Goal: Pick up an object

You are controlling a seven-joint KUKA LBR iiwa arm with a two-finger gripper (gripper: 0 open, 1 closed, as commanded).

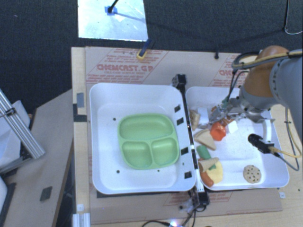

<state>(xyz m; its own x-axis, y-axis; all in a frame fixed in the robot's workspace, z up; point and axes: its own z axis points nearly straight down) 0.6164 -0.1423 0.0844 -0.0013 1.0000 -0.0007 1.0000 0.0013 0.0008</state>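
While your tool point(222, 111) hovers just above the orange piece point(218, 132) in the right bin point(279, 174), its spread unreadable, you should next descend and close.

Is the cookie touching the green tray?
Apart. The camera view shows the cookie in the right bin, the green tray in the left bin.
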